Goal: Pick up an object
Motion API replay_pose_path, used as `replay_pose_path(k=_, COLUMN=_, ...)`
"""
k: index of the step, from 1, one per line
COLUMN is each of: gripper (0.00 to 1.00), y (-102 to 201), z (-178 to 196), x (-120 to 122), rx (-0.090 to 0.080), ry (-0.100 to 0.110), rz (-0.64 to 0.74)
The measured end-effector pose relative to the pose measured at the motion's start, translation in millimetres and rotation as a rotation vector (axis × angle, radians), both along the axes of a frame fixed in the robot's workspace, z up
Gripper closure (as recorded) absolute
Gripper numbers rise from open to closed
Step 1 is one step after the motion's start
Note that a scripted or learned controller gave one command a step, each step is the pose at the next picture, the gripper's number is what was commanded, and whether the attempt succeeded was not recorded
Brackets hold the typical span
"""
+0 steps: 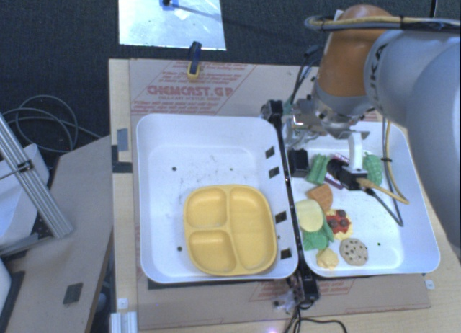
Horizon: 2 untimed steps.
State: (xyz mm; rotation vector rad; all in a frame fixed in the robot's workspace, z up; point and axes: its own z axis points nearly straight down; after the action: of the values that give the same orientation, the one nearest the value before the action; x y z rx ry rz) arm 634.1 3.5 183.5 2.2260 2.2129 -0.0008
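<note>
My gripper (297, 153) hangs low over the far left corner of the right bin (414, 241), close to the wall between the two bins. Just to its right lies a green toy food piece (318, 170). Toward the front of that bin lies a cluster of toy foods: an orange-brown wedge (322, 194), a pale yellow-green slice (310, 215), a green leafy piece (315, 238), a red topped piece (338, 221), a chocolate-chip cookie (353, 251) and a small yellow piece (328, 257). Nothing shows held in the gripper.
The left bin (162, 180) holds a yellow divided tray (230, 229) at its front right. Another green piece (373, 166) lies at the right bin's back right, partly behind the arm. A silver sheet (171, 7) lies beyond the bench.
</note>
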Motion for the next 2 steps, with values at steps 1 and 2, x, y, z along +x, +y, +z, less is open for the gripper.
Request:
replay_pose_path(k=1, gripper=1.00, y=-24.8, z=0.7, x=-63.7, rx=0.002, ry=0.005, rz=0.003)
replay_pose_path(k=2, gripper=1.00, y=4.7, z=0.5, x=-113.8, rx=0.004, ry=0.005, rz=0.010)
